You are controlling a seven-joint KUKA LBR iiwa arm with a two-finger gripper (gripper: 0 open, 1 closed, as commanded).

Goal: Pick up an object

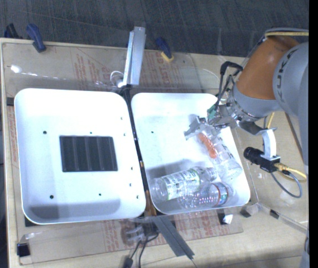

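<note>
My gripper (199, 127) hangs low over the upper right part of the right bin (153, 110). Just below it lies a clear plastic item with an orange part (208, 144), close to or touching the gripper's tip. Along the bin's near wall lies a clear plastic bottle with a pale label (182, 183) on its side. A second clear bottle (210, 195) rests beside it toward the near right corner. In the middle of the left bin (36, 110) a black ridged rectangular block (88, 153) lies flat.
A grey metal bar (134, 57) stands at the back between the two bins. Blue clamps (36, 38) hold the board's far edge. The arm's orange band and wrist (265, 71) loom over the right bin's right rim.
</note>
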